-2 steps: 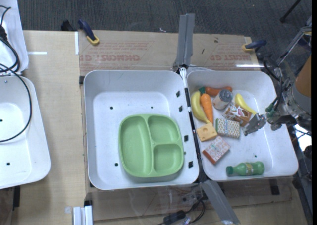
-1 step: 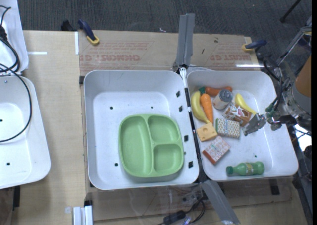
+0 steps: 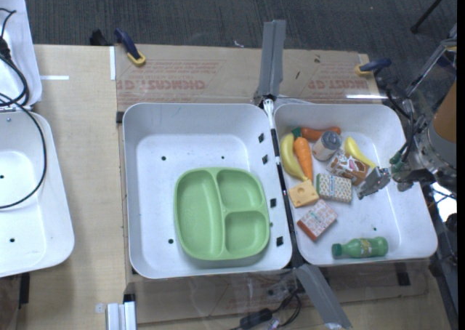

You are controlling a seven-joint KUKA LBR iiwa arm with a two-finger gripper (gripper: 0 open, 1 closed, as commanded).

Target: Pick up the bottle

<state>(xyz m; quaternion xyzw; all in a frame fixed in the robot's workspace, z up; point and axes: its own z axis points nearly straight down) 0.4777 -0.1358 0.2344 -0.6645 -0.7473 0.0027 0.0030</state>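
A small green bottle point(image 3: 360, 248) with a yellow label and green cap lies on its side near the front wall of the right bin point(image 3: 414, 238), its cap pointing left. My gripper point(image 3: 373, 182) hangs over the middle right of that bin, reaching in from the right. It sits well behind the bottle, beside a patterned packet point(image 3: 335, 187), and nothing is seen held in it.
The right bin's back half is crowded: two bananas point(image 3: 290, 158) point(image 3: 357, 151), a carrot point(image 3: 304, 161), a small can point(image 3: 327, 144), a cheese wedge point(image 3: 304, 193) and a red box point(image 3: 317, 220). A green divided plate point(image 3: 221, 213) lies in the left bin point(image 3: 145, 176).
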